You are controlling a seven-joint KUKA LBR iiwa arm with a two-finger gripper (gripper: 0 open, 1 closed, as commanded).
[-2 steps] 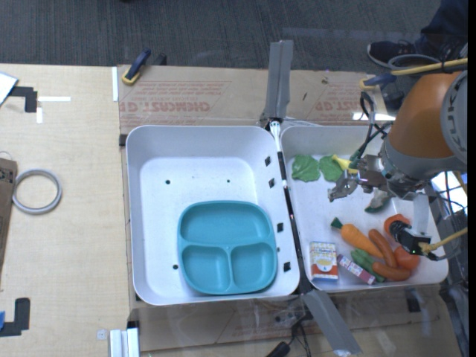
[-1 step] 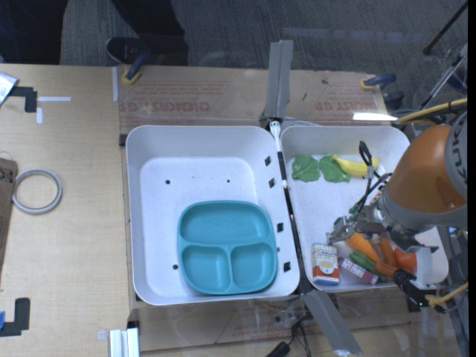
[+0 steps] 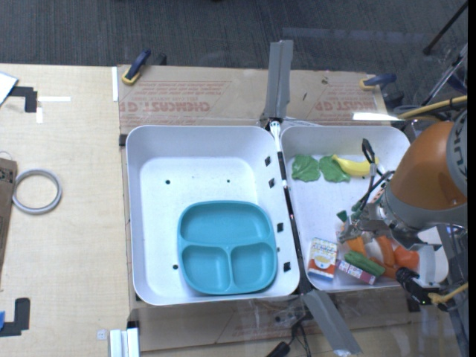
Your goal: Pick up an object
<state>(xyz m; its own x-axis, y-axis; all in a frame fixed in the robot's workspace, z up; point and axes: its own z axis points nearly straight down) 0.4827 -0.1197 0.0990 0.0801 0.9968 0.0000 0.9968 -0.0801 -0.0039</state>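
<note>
Left bin: one teal divided tray, lying flat toward the near side. Right bin: two green leafy pieces and a banana at the far end; small carton, green cylinder and orange pieces at the near end. The hand is low over the near cluster; cannot tell its opening or any hold.

The gripper sits low in the right bin. Open white floor lies to its left and beyond it. Close on its near side crowd a small carton, a green piece and orange pieces.
</note>
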